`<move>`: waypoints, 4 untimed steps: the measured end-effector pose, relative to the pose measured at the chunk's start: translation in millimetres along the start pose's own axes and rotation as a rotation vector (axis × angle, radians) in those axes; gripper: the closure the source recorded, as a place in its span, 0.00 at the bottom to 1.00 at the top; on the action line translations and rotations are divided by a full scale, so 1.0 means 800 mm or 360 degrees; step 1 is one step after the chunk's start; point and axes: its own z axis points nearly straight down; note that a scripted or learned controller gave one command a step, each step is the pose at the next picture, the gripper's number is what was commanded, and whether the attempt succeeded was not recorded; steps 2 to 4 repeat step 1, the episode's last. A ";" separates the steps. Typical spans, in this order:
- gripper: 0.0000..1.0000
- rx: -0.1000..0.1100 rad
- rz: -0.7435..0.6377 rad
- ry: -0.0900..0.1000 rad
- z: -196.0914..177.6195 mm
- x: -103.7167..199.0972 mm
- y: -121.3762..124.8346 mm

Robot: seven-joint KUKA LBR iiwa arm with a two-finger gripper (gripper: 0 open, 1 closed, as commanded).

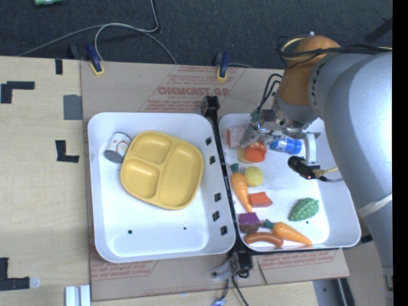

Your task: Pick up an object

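Seen from above at a slant, the grey arm (357, 126) comes in from the right and bends down over the upper part of the right bin (341, 231), its orange band (299, 85) sitting just above the wrist. The gripper (260, 134) hangs low over the bin's upper left corner, directly above a small red-orange block (255, 153), and whether it is open, closed or gripping anything cannot be told at this size. Just to the right of the gripper lies a blue bottle (285, 146), its long axis running roughly left to right. Below the red-orange block sits a yellow lemon (254, 175), and beside it an orange carrot (240, 191) lies with its long axis running from upper left down to lower right, its thin end toward the bottom. Next to that carrot is a red wedge (261, 200). Farther right rests a green bumpy piece (304, 209), tilted with its upper end to the right. Near the bin's bottom edge are a purple block (248, 220), a second carrot (292, 233) pointing toward the lower right, and a reddish sausage (262, 239) lying nearly level. In the left bin (105, 234) a yellow divided plate (162, 169) lies flat, with a small can (117, 147) on its side touching the plate's upper left edge.
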 end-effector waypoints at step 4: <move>1.00 -0.0005 -0.0004 0.0008 -0.114 0.075 -0.028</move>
